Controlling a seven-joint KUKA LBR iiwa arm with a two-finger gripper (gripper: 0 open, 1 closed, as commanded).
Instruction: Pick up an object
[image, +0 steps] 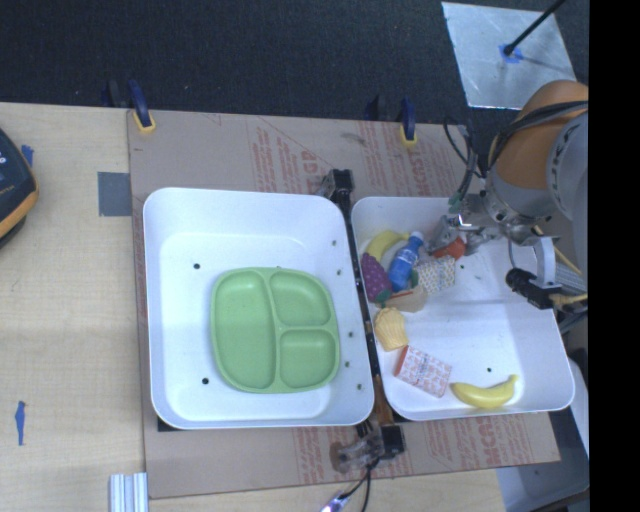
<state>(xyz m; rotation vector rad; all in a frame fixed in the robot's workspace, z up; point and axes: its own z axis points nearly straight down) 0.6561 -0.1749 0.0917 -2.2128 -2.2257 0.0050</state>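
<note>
Whether my jaws are spread or closed, I cannot tell. My gripper (452, 238) hangs low in the right bin (540, 385), near the blue bottle (403, 262).

Lying loose in the right bin (530, 340): blue bottle (404, 262), purple grapes (374, 277), checkered packet (424, 371), banana (485, 393) along the near wall.

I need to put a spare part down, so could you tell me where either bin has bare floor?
Left bin: a bare strip all round the green divided plate. Right bin: free middle floor, between the gripper and the banana. Crowded along its left side.
</note>
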